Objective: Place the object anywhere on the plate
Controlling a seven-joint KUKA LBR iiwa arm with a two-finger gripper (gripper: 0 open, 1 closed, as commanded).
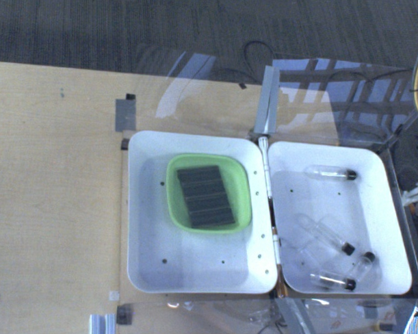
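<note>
Camera view: green plate [174,196] sits in left bin [140,263], a dark ridged block [205,195] lying flat on it. Clear tubes [330,173] with black caps lie loose in right bin [390,265]. Placement looks done, if the block is the object. Jaw state: cannot tell.

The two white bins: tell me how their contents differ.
The left bin holds a green plate with a dark ridged block lying on it; the right bin holds several clear tubes with black caps, lying loose at differing angles. Left contents are opaque and stacked, right see-through and scattered. Both bins are shallow and white.
</note>
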